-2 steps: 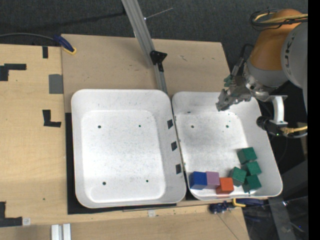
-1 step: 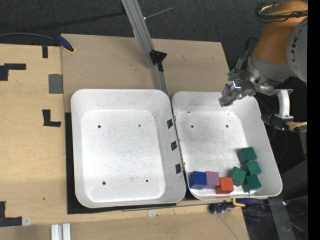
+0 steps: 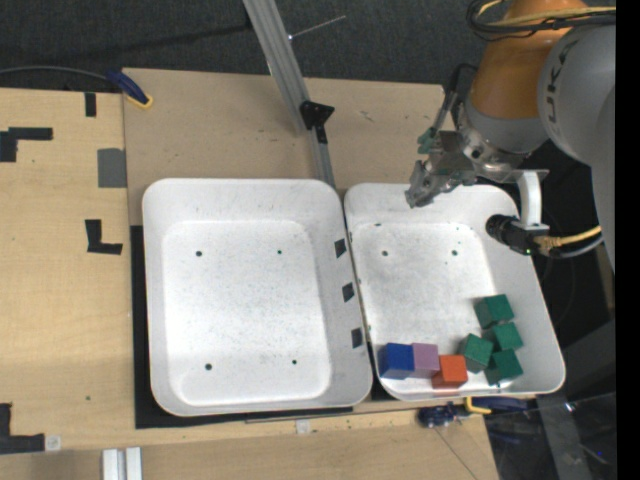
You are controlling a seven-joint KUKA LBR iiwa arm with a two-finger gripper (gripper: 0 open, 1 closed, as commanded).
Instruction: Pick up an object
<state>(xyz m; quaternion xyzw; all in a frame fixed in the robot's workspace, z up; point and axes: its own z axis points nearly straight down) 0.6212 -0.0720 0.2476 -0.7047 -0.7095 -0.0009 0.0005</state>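
The bench [image 3: 60, 298] spreads widest, bare wood toward nine o'clock. On it the left bin [image 3: 160, 268] lies open-floored, its rim touching the right bin [image 3: 420, 203]. The arm [image 3: 560, 68] reaches in from two o'clock, its gripper [image 3: 422, 190] hanging over the right bin's twelve o'clock rim; I cannot tell how the jaws stand. The blocks crowd that bin's five o'clock corner: green blocks [image 3: 495, 333], blue block [image 3: 397, 358], purple block [image 3: 425, 356], orange block [image 3: 452, 369].

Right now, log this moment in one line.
claw above right bin far edge, nothing seen held | blocks near corner | left bin
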